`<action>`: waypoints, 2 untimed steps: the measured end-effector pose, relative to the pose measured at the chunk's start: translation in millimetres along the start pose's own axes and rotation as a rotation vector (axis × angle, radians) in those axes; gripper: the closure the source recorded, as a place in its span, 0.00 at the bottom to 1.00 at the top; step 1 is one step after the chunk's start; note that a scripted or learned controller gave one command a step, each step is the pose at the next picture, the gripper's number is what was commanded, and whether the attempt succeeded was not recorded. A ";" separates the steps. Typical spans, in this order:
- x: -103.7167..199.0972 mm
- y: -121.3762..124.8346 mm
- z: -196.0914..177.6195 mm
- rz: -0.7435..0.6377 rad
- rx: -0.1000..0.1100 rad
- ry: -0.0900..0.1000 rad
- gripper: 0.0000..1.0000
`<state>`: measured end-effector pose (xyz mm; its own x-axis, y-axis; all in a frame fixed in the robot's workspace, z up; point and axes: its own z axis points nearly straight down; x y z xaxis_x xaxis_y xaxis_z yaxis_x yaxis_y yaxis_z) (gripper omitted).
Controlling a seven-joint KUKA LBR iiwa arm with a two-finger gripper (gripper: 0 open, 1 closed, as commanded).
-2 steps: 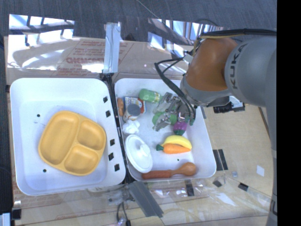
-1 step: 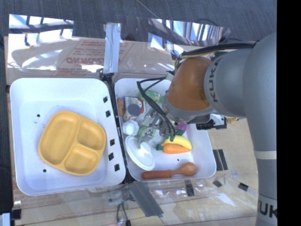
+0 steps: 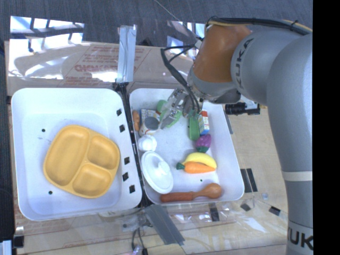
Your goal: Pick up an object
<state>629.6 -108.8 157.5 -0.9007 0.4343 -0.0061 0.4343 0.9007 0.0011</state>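
Note:
My gripper (image 3: pixel 177 108) hangs over the back of the right bin (image 3: pixel 231 152), under the grey wrist with the orange band. Just below it lie a light green item (image 3: pixel 170 120) and a grey round piece (image 3: pixel 151 122). A dark green vegetable (image 3: pixel 194 127) and a small printed box (image 3: pixel 205 122) lie to its right. Nearer the front are purple grapes (image 3: pixel 203 141), a yellow banana (image 3: pixel 201 159), an orange carrot (image 3: pixel 195 168), a wooden spoon (image 3: pixel 192 195), a white lid-like bowl (image 3: pixel 158 172) and a small white cup (image 3: pixel 147 142). Nothing is visibly held.
The left bin (image 3: pixel 26 121) holds a yellow divided plate (image 3: pixel 80 161). A black ridge (image 3: pixel 127 142) separates the two bins. Cardboard (image 3: pixel 95 62) and a grey tape strip (image 3: pixel 126 52) lie behind them. The arm's body (image 3: pixel 287 116) covers the right side.

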 end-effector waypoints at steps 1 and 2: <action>-28.3 -30.2 -26.7 0.141 0.002 0.003 1.00; 57.7 -56.4 -69.2 0.292 0.002 0.004 1.00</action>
